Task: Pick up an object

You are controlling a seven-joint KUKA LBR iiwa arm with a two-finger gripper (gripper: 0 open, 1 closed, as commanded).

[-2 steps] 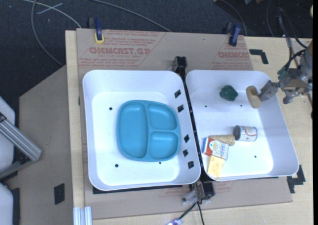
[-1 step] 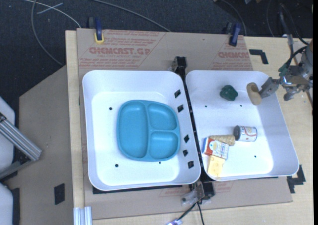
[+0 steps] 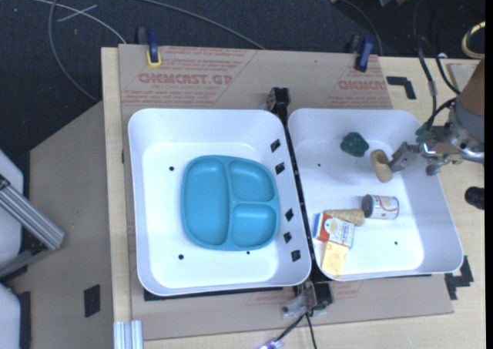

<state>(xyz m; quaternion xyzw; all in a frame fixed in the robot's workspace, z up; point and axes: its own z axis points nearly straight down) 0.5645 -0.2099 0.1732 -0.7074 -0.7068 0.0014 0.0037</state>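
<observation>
Camera view, fixed above the counter (image 3: 77, 186), looking down at a slant.

Left bin (image 3: 146, 139): white, shallow, centre-left of the frame. Holds one blue divided plate (image 3: 229, 203) with three compartments, lying flat near the bin's middle.

Right bin (image 3: 431, 239): white, shallow, centre-right of the frame, touching the left bin along a black divider. Contents:
- green object (image 3: 354, 143), upper middle of the bin.
- tan cork-like piece (image 3: 380, 164), just below and right of the green object.
- small can (image 3: 382, 206), on its side, mid-bin.
- red-and-white carton (image 3: 334, 229), lower left of the bin.
- yellow block (image 3: 333, 258), touching the carton's lower edge.

Gripper (image 3: 402, 158): entering from the right edge, low over the right bin's upper right area, tip just beside the tan piece. Whether it is open or closed cannot be told; nothing is seen held.

Arm (image 3: 470, 120): grey, at the right edge of the frame.
</observation>
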